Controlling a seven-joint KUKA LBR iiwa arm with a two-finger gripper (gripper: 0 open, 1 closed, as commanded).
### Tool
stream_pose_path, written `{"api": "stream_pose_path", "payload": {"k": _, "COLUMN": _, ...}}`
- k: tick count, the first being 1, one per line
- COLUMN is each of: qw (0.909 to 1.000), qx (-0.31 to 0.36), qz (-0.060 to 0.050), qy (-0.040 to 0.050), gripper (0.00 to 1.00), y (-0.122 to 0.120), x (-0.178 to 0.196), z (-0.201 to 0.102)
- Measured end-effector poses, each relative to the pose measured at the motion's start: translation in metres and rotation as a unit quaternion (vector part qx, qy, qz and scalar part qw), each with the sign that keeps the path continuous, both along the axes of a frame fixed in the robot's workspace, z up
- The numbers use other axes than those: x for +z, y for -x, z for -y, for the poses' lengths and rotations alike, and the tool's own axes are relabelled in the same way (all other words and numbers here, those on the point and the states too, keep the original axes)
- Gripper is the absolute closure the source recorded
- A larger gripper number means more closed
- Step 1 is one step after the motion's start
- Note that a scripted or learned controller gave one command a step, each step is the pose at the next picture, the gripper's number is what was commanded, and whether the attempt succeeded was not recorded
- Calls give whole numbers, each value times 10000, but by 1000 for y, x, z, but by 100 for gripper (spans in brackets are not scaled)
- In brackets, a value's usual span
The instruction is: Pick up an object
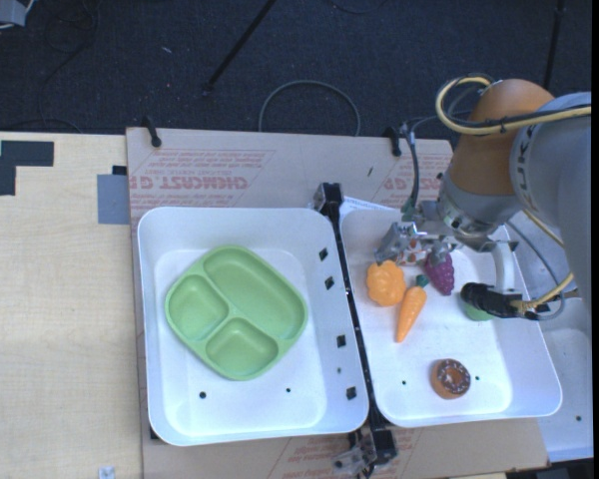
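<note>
In the right bin lie an orange pepper, a carrot, a bunch of purple grapes and a brown donut. My gripper hangs low over the far part of this bin. It is just above the pepper and beside the grapes. I see nothing held in it. A small green thing peeks out at the bin's right side, partly hidden by the arm.
The left bin holds a green divided plate. A black divider runs between the two bins. The arm covers the right bin's far right corner.
</note>
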State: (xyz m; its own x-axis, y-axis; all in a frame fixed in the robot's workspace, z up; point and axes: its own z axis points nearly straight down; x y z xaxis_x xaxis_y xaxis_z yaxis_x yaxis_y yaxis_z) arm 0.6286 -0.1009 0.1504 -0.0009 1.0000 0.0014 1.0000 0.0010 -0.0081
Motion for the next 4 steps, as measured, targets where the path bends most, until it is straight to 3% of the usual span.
{"api": "stream_pose_path", "payload": {"k": 1, "qw": 10000, "qx": -3, "qz": 4, "qy": 1, "gripper": 0, "y": 5, "x": -44, "z": 1}}
{"api": "stream_pose_path", "payload": {"k": 2, "qw": 10000, "qx": -7, "qz": 19, "qy": 2, "gripper": 0, "y": 5, "x": -64, "z": -1}}
{"api": "stream_pose_path", "payload": {"k": 3, "qw": 10000, "qx": -22, "qz": 12, "qy": 4, "gripper": 100, "y": 6, "x": -53, "z": 0}}
{"api": "stream_pose_path", "payload": {"k": 4, "qw": 10000, "qx": -9, "qz": 53, "qy": 7, "gripper": 100, "y": 11, "x": 6, "z": -4}}
